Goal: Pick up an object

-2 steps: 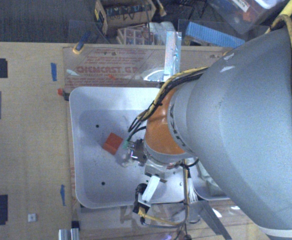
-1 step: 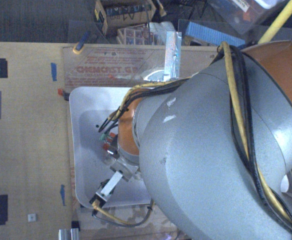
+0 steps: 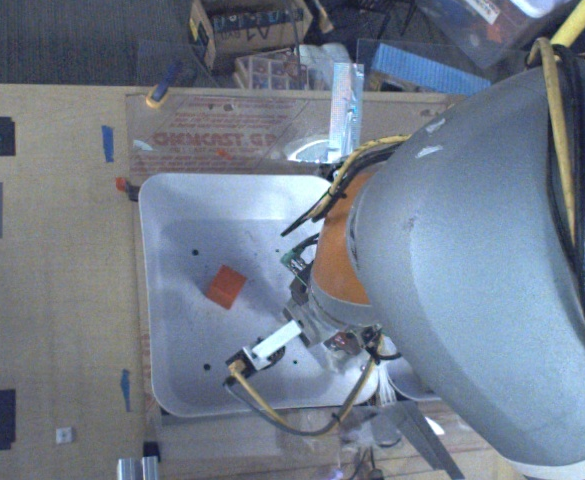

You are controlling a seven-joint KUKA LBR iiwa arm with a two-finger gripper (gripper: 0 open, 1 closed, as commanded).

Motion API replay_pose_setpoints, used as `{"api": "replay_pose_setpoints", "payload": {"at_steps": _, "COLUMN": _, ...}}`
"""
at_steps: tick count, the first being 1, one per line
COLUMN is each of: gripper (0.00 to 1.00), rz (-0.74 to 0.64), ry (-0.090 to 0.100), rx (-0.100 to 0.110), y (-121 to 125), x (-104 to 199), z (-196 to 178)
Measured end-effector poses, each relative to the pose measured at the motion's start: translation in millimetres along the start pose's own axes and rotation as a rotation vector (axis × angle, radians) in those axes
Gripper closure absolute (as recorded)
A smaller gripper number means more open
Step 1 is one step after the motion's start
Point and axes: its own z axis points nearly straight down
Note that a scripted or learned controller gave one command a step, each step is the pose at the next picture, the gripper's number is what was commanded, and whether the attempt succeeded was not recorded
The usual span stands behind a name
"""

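A single orange block [image 3: 226,287] lies on the floor of the left white bin [image 3: 172,208], left of its middle. The grey arm with its orange band [image 3: 334,258] reaches in from the right and covers the bin's right half. My gripper [image 3: 314,320] hangs below the wrist over the bin's lower right part, to the right of the block and apart from it. The wrist hides most of it. Nothing shows in its grasp.
The bin's far wall [image 3: 232,178] and left wall [image 3: 144,298] bound the space around the block. A clear plastic sheet [image 3: 222,138] lies behind the bin. The wooden bench [image 3: 52,268] with blue tape marks stretches to the left. A cardboard box [image 3: 247,18] stands beyond the bench.
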Motion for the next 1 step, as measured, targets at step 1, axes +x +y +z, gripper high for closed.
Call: {"api": "replay_pose_setpoints", "payload": {"at_steps": 1, "gripper": 0.0, "rz": -0.356, "ry": -0.016, "rx": 0.001, "y": -29.9, "x": 41.9, "z": -27.1}}
